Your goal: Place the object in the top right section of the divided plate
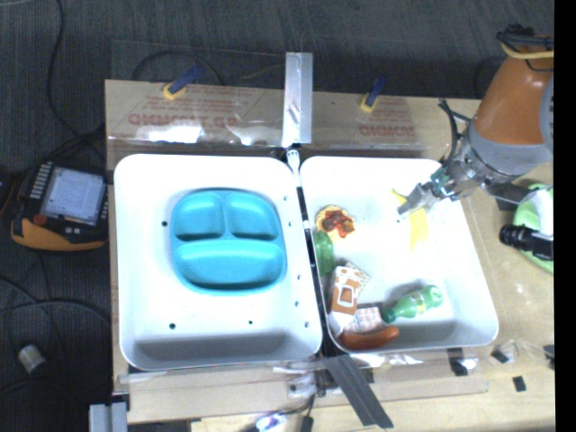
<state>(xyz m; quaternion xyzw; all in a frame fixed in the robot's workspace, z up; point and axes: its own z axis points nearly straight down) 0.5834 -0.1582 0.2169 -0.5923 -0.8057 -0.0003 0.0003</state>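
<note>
Camera view is showing the pincer (416,201) hanging over the right bin (468,268), just above a yellow piece (418,229) lying on the bin floor; whether it is gaping or closed I cannot tell, and nothing is visibly held. Picking looks to be the step in hand. Next, a firm grasp, then carrying across to the blue divided plate (228,240), top right section.

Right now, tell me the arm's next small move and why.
Probably lower the gripper onto the yellow piece just beneath it in the right bin. The gripper hangs over that bin's upper part with nothing seen between its fingers, and the blue divided plate in the left bin holds nothing yet.
</note>
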